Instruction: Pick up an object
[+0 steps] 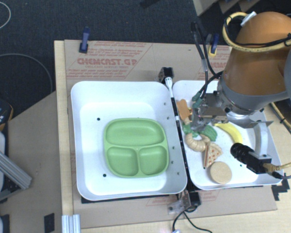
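Bench, 2 bins | end effector (200, 122) grip unclear | arm (254, 57) hides right bin (242, 178)

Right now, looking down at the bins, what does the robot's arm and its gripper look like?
The arm is a bulky rounded grey body with a broad orange band above the wrist. A yellow cable and black cables loop across the orange part. The gripper is a small metallic grey assembly with dark wires running to it.

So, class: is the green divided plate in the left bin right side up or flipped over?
Right side up. The green divided plate lies flat in the left bin, its three hollow compartments facing up, with nothing in them.
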Available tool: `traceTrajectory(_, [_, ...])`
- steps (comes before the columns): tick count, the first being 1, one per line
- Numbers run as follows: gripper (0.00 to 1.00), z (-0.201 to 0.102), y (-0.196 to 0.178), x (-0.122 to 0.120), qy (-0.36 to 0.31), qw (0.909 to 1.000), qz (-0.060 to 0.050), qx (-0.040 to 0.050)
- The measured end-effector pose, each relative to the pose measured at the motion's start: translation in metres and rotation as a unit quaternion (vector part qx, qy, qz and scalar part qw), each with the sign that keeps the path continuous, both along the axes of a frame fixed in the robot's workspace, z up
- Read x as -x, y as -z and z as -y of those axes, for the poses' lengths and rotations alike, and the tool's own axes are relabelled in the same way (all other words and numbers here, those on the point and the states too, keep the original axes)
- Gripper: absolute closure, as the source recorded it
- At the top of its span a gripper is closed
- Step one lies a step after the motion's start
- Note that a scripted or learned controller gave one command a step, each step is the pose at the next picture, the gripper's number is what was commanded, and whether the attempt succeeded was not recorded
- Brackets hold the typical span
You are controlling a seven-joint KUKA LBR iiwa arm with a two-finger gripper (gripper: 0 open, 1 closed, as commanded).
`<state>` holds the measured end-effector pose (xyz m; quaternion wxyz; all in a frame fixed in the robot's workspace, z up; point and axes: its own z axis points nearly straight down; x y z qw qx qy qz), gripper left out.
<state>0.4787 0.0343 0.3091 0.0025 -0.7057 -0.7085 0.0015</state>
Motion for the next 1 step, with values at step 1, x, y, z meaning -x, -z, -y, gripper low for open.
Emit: traceTrajectory(1, [1.00, 0.0033, -0.0660, -0.0013, 0.001, 1.0000, 0.007, 0.0003])
